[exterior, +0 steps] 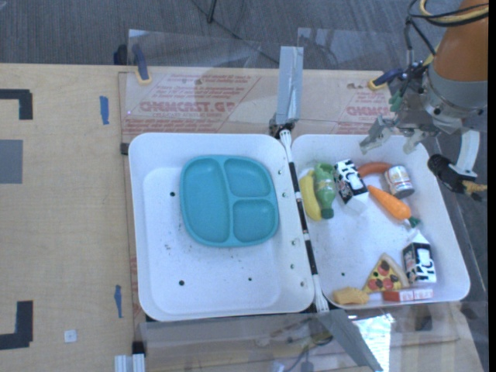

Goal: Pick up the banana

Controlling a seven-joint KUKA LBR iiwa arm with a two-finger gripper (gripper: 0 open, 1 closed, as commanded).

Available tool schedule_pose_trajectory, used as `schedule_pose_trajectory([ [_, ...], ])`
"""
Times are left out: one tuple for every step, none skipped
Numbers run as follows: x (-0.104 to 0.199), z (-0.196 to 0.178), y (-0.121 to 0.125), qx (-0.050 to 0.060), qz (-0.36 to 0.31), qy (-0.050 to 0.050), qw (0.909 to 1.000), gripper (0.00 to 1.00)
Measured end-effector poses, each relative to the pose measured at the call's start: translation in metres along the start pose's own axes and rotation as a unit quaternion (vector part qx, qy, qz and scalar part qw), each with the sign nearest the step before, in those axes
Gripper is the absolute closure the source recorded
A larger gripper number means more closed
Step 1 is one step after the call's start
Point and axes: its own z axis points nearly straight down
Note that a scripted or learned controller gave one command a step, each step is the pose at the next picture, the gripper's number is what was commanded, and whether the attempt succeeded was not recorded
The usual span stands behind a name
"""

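- Banana (309, 195) lies at the right bin's (449, 231) 9 o'clock edge, touching a green bottle (325, 191).
- Gripper (397, 134) hovers at 1 o'clock, fingers apart, empty.
- Approach step, I judge; next, travel toward 9 o'clock and descend.

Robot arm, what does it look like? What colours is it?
The arm is grey metal with a fat orange band near the top. Black and yellow cables loop around it. At its end sits a small grey gripper with thin metal fingers and a bit of blue.

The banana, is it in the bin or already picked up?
In the bin. The banana lies flat in the right bin, at its left edge beside a green bottle. The gripper is over the bin's far edge, apart from it.
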Motion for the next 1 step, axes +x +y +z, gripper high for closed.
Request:
schedule_pose_trajectory([
  [-0.0295, 0.1155, -0.0471, -0.001, -0.048, 0.000, 0.9989, 0.00],
])
